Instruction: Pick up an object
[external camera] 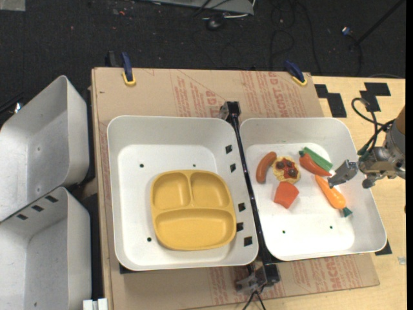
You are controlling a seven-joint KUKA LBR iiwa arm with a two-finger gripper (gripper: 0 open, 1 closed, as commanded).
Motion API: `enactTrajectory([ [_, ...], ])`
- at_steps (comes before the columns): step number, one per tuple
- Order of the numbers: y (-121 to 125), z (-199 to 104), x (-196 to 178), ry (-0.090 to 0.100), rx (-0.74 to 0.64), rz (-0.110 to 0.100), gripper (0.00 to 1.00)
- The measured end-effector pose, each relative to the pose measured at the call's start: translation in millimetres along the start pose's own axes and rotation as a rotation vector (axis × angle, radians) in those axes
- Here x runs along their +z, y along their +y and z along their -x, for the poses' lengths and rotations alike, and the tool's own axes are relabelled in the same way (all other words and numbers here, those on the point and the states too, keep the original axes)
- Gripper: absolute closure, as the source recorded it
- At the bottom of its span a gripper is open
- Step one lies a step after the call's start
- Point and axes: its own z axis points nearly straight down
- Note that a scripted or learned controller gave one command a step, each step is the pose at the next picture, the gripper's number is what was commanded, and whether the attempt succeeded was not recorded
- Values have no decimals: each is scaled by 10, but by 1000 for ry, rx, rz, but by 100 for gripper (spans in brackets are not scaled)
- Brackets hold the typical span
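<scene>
Left bin (pixel 122 173) nearest the camera's low side holds a yellow divided tray (pixel 192 209); right bin (pixel 361 237) holds the toy food: red block (pixel 286 194), sausage (pixel 265 166), small tart (pixel 286 170), red pepper (pixel 315 162) and carrot (pixel 333 194). Gripper (pixel 352 172) sits at the right bin's far right rim, just above the carrot's top end, nothing between its fingers; open or clenched, can't tell. Carrot is likely target: probably light, stiff, slick plastic, tapered, so best pinched across the thick middle.
</scene>
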Motion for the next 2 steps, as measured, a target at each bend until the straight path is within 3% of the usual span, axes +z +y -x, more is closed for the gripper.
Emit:
enactTrajectory([
  [1,30,-5,-69,-4,-4,12,0],
  [2,-60,-36,424,-2,-2,8,0],
])
